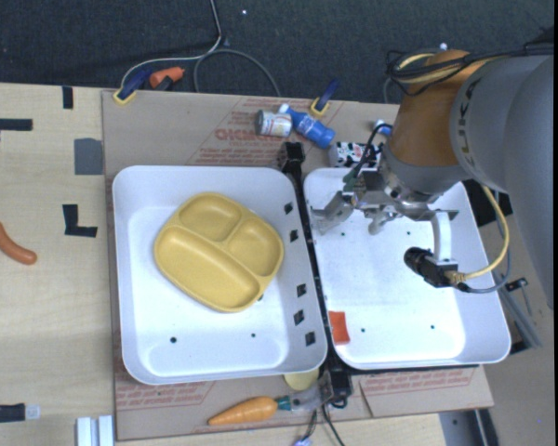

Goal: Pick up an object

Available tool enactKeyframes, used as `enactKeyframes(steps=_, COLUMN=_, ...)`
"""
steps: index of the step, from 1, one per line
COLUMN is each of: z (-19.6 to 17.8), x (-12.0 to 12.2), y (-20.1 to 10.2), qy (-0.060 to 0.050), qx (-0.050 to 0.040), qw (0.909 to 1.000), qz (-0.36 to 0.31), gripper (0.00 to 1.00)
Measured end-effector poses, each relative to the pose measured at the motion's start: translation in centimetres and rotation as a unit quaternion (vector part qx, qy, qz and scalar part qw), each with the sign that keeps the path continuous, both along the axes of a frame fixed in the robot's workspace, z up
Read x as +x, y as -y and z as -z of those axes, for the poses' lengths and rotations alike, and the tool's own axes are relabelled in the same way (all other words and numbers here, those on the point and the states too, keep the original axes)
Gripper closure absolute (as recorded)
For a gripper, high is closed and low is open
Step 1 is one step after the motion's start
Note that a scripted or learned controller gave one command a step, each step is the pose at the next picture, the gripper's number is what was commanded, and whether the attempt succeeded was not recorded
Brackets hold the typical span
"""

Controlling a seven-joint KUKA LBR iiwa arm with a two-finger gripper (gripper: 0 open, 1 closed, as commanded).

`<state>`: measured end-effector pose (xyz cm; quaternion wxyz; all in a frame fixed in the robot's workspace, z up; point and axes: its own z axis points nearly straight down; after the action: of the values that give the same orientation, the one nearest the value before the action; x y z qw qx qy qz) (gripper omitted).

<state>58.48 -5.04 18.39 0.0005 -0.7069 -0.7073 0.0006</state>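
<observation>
A yellow divided plate point(219, 249) lies in the left bin point(139, 342), a little left of its middle. A small orange-red block point(338, 326) rests near the front left corner of the right bin point(474, 337). My gripper point(353, 217) hangs over the back left part of the right bin, well behind the block. Its two grey fingers point(327, 214) stand spread apart, open, with nothing between them. The wrist and the orange band rise behind it to the right.
A black divider point(302, 258) runs between the bins. Behind them lies a blue and white bottle point(298, 124). An orange carrot point(244, 411) sits in front of the bins, and a sausage point(11, 242) lies on the bench at far left. A black cable fitting point(432, 266) hangs over the right bin.
</observation>
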Motion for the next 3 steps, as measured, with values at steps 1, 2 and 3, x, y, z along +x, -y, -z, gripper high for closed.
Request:
enactKeyframes(steps=1, z=0.0, x=0.0, y=0.0, qy=0.0, qx=0.0, qw=1.0, qz=0.0, gripper=0.0)
enactKeyframes(steps=2, z=0.0, x=0.0, y=0.0, qy=0.0, qx=0.0, qw=1.0, qz=0.0, gripper=0.0)
enactKeyframes(steps=3, z=0.0, x=0.0, y=0.0, qy=0.0, qx=0.0, qw=1.0, qz=0.0, gripper=0.0)
